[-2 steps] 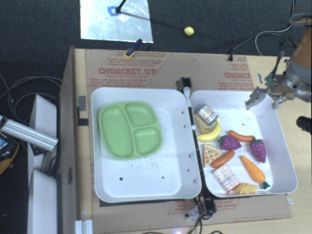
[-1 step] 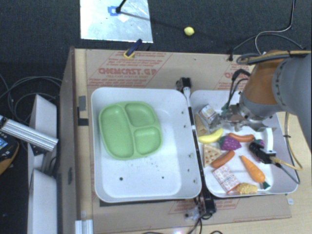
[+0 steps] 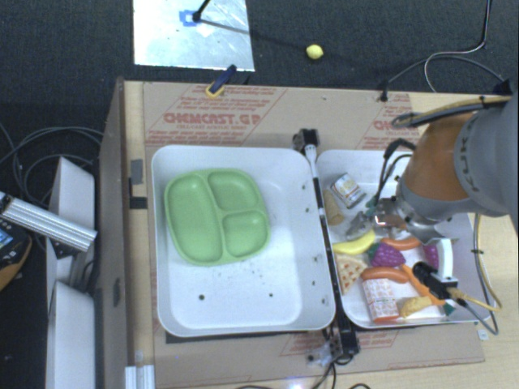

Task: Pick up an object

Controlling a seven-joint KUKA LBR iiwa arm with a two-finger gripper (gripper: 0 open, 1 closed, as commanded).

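The right bin (image 3: 369,159) holds several toy foods. Among them are a yellow banana (image 3: 355,246), purple grapes (image 3: 388,255), an orange sausage (image 3: 401,242) and a pizza slice (image 3: 347,275). A red and white can (image 3: 378,299) and a carrot (image 3: 422,281) lie nearer the front. A small printed box (image 3: 347,190) lies towards the back left. My gripper (image 3: 362,222) hangs low over the bin's middle, just above the banana and in front of the box. The grey arm with its orange band (image 3: 434,162) comes in from the right. I see nothing gripped.
In the left bin (image 3: 235,298) lies a green divided plate (image 3: 216,215). A black divider (image 3: 322,233) runs between the bins. A tan stick (image 3: 331,206) lies along the right bin's left wall. Cables trail at the right edge.
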